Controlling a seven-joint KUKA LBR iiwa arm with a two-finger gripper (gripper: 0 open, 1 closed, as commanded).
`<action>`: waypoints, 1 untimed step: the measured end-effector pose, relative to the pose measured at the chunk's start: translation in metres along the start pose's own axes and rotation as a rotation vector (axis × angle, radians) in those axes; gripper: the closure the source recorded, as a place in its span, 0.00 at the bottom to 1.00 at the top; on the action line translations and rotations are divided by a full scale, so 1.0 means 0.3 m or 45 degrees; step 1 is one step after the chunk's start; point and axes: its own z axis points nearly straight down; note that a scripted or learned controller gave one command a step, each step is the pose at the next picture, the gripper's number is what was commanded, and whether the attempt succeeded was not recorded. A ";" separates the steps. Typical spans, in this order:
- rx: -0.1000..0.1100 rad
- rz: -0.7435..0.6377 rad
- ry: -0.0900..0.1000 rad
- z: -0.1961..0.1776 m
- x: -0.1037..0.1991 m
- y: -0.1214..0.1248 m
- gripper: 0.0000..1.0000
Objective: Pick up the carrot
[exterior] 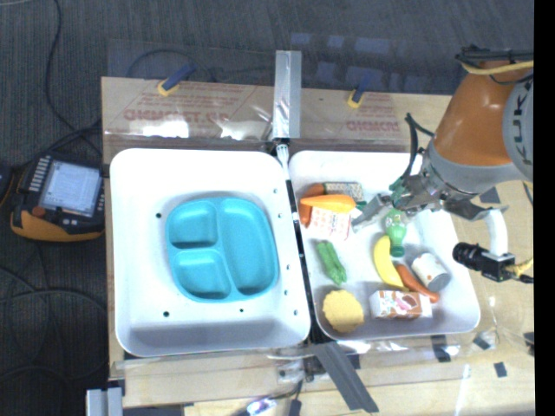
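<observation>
**Arm above the right bin, carrot lying at the bin's front**

Two white bins sit side by side on the bench. The left bin (139,319) holds a blue divided plate (221,246). The right bin (464,306) holds several items. The carrot (413,282) lies in the front right part of this bin, slanted, touching the lower end of the banana (384,260) on one side and just beside a white and grey cylinder (429,269) on the other. A small carton (400,304) lies just in front of the carrot. A yellow round sponge-like item (342,309) rests at the front left, a green vegetable (330,262) behind it, and an orange and white carton (327,217) near the back left. A green bottle (396,232) stands behind the banana. The arm (477,137) reaches in from the right; its gripper (390,204) hangs over the back middle of the bin, apart from the carrot. Whether the gripper is open or closed cannot be told.
</observation>
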 end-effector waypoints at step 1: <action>0.001 -0.118 -0.001 0.102 0.058 0.269 0.00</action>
